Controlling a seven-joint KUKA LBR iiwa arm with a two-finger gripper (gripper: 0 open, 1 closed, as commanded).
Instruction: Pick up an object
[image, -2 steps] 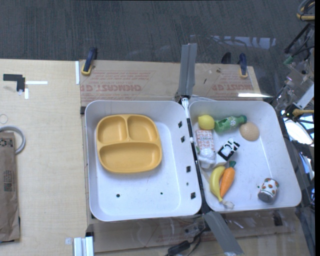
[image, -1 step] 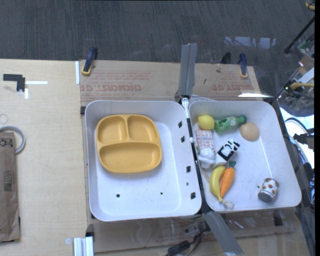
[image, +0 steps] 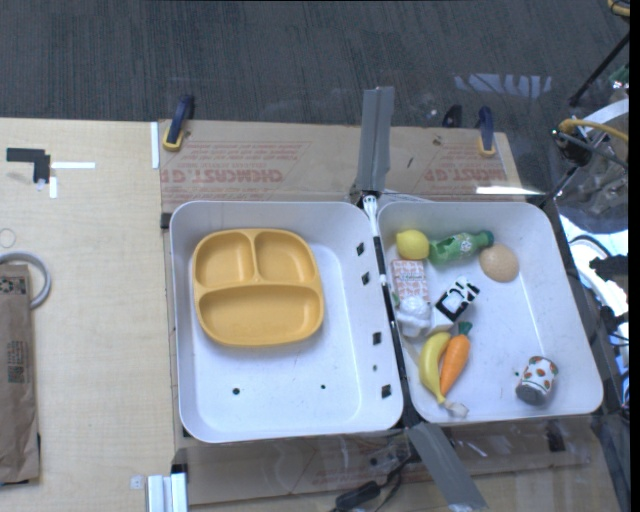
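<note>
The things you could pick all lie in the right bin (image: 560, 300), crowded toward its left wall. At the far end a lemon (image: 412, 244) sits just beside a green bottle (image: 462, 245) lying on its side, with a tan egg-shaped ball (image: 499, 264) near the bottle's cap. Below the lemon lies a white packet (image: 408, 281) with a reddish label; its print is too small for you to read. A crumpled white piece (image: 414, 319) touches the packet's near end, and a black-and-white block (image: 457, 298) lies just to the right. Nearer you, a banana (image: 432, 362) and a carrot (image: 454, 363) lie side by side, touching, the carrot's green top pointing toward the block. A small white cup with brown spots (image: 537, 380) lies well apart in the near right corner.

The left bin (image: 200, 400) bears a yellow divided plate (image: 258, 286) in its far half.

Behind both bins lies a sheet of cardboard (image: 300, 165) with red print, upside down to you; it seems to read CHEMCAST. Two blue clamps (image: 180, 120) pin it down. At the left edge lies a brown paper bag (image: 18, 370) whose dark print is not legible.

As for the claw, you cannot tell how far open it is or whether it has hold of anything.
</note>
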